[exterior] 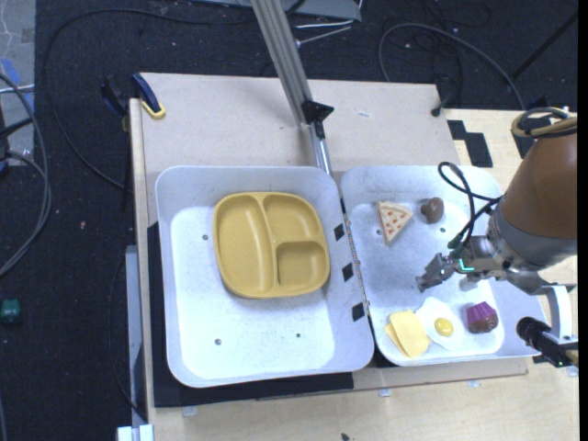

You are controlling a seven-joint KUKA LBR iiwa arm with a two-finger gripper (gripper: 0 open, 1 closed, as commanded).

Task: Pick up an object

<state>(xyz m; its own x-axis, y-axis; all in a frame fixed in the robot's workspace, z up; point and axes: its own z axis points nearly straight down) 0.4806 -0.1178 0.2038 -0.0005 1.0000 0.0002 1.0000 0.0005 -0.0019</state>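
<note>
The right bin [404, 186] holds a pizza slice [394, 220], a small brown ball [432, 210], a yellow cheese wedge [408, 333], a fried egg [441, 322] and a purple piece [480, 317]. My gripper [435, 276] hangs over the middle of this bin, reaching in from the right, between the pizza slice and the egg. Nothing shows between its fingers. The orange band and grey wrist sit above the bin's right side.
A yellow divided tray [272, 243] lies in the left bin [184, 338]. A metal pole [285, 53] slants up from between the bins. Cables run along the arm and across the dark floor beyond the bench.
</note>
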